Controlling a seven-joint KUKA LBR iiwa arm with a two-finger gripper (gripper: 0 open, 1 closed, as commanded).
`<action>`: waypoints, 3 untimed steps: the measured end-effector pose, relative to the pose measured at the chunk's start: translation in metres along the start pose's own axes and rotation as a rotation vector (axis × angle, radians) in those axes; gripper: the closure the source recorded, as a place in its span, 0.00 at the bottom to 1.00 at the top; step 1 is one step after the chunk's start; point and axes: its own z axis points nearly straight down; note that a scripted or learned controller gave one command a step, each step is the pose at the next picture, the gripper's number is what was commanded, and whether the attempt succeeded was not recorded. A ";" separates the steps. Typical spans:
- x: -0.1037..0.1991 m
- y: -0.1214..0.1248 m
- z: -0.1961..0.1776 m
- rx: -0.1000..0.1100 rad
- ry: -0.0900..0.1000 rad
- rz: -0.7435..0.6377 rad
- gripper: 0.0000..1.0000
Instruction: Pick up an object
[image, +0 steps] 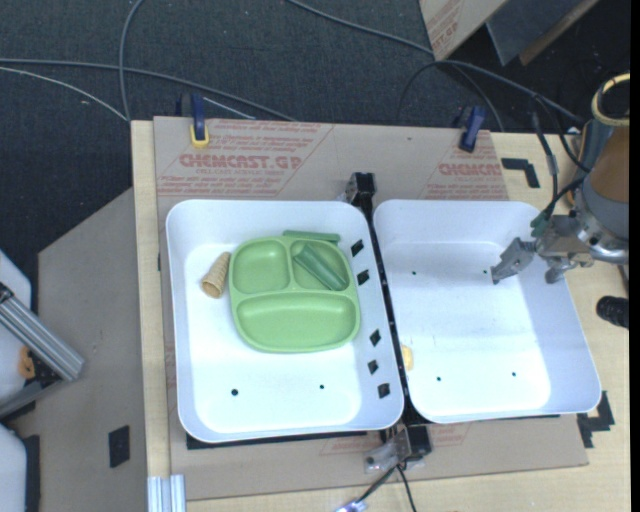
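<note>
A green divided plate (293, 296) lies in the left bin (200, 400). A darker green pod-shaped piece (322, 264) rests in the plate's upper right compartment. A tan cone (215, 274) lies on the bin floor, touching the plate's left edge. A small yellow bit (406, 356) sits at the seam between the bins. My gripper (526, 271) hangs over the upper right part of the right bin (480, 400), far from the plate. Its fingers (506, 262) are open, with nothing between them.
A black clip strip (372, 300) runs along the wall between the two bins. Blue clamps (199, 117) hold the bench board at the back. Cables cross the dark floor behind, and a metal rail (35, 335) sticks in at the left.
</note>
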 end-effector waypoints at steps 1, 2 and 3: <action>0.001 0.003 -0.008 -0.015 -0.003 -0.004 0.00; 0.002 0.005 0.040 -0.010 -0.002 -0.004 0.00; 0.002 0.005 0.104 -0.009 -0.001 -0.003 0.00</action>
